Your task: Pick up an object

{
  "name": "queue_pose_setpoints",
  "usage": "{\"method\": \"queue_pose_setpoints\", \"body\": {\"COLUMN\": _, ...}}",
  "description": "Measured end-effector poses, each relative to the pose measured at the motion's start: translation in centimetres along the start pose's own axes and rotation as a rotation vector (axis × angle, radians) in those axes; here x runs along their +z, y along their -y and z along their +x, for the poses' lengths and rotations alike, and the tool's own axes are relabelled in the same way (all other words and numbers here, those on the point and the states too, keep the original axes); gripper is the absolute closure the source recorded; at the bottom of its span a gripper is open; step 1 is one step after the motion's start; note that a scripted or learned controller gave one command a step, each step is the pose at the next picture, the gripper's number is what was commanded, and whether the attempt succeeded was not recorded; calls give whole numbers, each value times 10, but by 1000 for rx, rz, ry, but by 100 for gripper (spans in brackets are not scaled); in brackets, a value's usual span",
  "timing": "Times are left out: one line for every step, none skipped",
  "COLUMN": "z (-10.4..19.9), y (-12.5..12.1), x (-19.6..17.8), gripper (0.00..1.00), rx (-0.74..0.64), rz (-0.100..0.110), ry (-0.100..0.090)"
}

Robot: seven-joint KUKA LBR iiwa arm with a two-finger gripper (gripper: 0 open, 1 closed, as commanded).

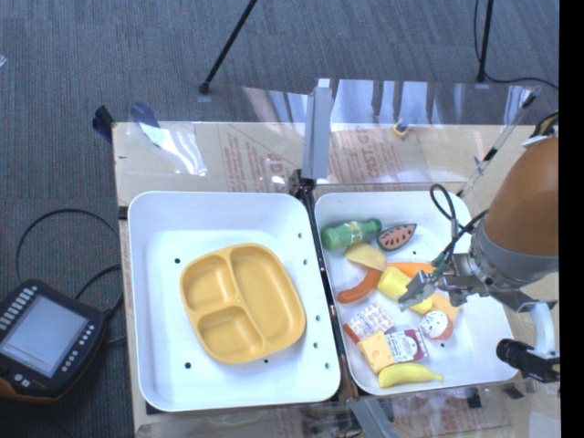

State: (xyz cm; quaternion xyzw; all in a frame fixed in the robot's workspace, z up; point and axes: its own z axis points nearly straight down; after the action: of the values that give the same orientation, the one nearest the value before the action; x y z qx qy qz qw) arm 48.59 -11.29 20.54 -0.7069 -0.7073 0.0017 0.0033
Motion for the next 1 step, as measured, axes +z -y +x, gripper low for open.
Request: {"method": "queue_pose_setpoints", "body": {"z": -11, "y": -86, "x": -3, "gripper": 0, "rx": -90, "rz": -4, "ry": 1}}
